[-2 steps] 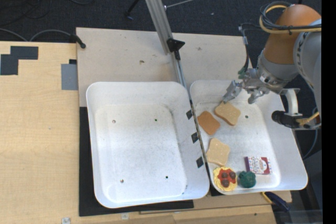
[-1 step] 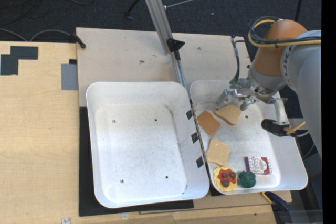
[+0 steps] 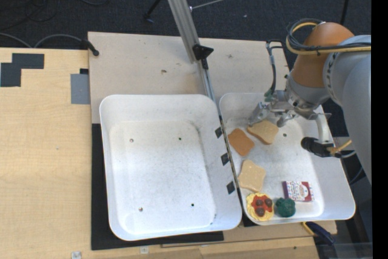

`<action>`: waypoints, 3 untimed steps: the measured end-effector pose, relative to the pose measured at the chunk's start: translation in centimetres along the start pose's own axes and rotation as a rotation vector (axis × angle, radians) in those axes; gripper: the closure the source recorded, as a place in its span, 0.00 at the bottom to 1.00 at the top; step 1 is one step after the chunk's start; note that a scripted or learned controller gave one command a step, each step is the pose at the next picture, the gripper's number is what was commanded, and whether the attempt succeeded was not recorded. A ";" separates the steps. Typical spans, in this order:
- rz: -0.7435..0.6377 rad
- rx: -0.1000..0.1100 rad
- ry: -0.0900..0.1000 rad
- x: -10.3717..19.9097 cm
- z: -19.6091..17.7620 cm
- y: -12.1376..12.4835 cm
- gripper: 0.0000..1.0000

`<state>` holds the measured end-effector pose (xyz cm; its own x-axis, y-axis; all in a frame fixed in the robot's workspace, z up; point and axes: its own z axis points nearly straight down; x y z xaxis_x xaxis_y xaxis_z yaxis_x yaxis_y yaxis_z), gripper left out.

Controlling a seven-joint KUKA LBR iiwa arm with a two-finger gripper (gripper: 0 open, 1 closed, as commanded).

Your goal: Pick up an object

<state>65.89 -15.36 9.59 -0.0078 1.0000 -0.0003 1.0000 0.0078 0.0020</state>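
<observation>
— Tan toast slices, how many?
— Three are lying in the right bin [image 3: 339,203]; the top toast slice [image 3: 263,131] is sitting under the gripper [image 3: 271,111], whose jaw state I cannot tell.
— Others?
— One pizza toy [image 3: 259,205], one green ball [image 3: 285,207], one packet [image 3: 297,191].

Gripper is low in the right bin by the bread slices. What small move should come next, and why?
Probably a short straight lift to test the grasp: the gripper sits right at the top edge of a tan bread slice, but a hold on it cannot be confirmed.
</observation>
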 end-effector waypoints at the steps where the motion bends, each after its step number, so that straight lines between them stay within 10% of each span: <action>1: -0.002 -0.001 -0.001 0.0 -1.1 0.1 1.00; 3: 0.003 -0.001 0.000 -0.5 -10.8 -0.3 1.00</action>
<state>65.53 -15.85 20.34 -0.0046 1.0000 -0.0008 1.0000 0.0046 0.0028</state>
